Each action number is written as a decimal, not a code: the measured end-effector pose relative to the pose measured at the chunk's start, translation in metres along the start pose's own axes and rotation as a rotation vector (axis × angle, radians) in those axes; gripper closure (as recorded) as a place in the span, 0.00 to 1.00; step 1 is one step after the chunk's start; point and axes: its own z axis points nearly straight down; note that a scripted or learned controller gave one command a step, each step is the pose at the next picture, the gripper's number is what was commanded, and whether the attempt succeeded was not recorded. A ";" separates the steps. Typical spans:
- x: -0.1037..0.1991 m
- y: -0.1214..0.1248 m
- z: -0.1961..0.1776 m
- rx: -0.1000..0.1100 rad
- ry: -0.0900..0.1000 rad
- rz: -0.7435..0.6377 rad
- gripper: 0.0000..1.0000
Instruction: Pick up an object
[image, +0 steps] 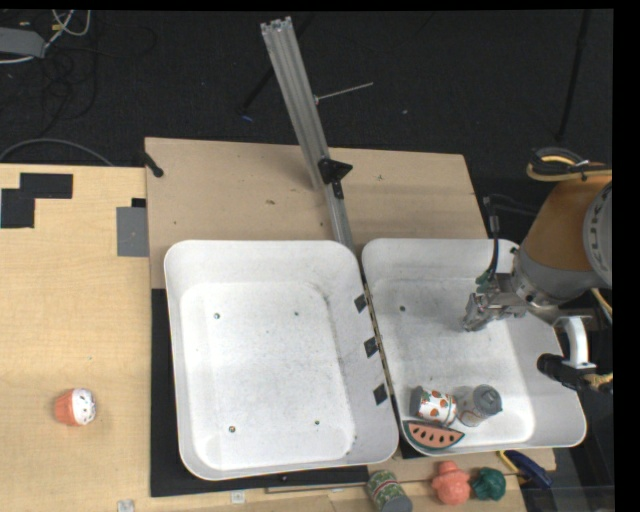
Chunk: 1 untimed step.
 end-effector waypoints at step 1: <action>0.009 0.004 -0.054 -0.006 -0.001 -0.007 1.00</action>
